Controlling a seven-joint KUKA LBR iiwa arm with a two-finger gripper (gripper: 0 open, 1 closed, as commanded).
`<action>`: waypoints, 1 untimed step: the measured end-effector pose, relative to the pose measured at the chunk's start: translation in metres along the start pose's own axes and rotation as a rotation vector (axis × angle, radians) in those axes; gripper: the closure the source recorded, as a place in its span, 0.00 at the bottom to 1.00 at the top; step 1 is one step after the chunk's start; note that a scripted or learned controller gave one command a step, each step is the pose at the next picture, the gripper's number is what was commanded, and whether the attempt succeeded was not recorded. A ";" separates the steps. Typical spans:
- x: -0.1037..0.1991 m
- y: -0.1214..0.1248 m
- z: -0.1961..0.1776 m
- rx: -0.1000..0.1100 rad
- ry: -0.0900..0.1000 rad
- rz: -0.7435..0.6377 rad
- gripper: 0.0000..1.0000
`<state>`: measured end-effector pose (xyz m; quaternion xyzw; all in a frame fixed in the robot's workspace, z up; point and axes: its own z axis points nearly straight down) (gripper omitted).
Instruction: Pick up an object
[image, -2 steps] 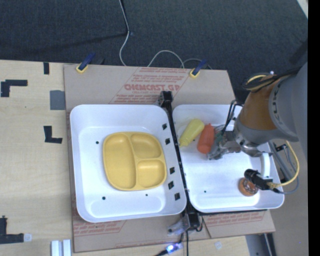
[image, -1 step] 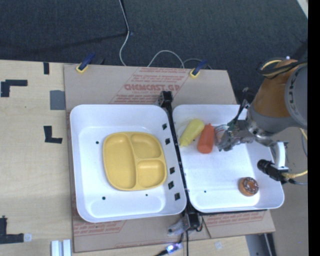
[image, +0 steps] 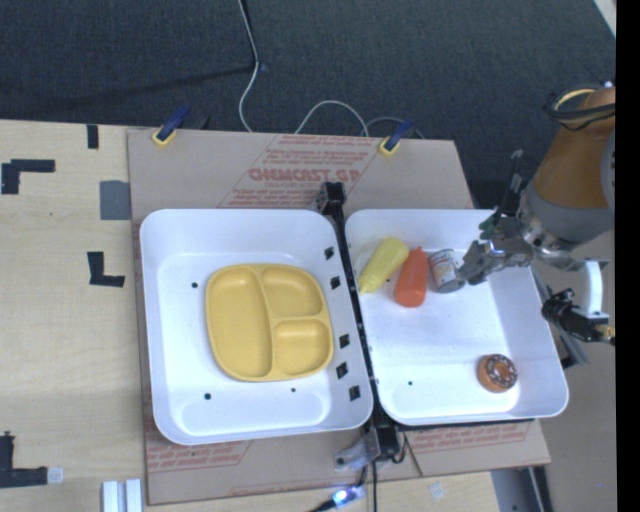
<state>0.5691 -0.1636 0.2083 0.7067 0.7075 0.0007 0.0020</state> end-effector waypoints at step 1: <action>0.000 0.001 -0.035 0.002 0.001 0.000 1.00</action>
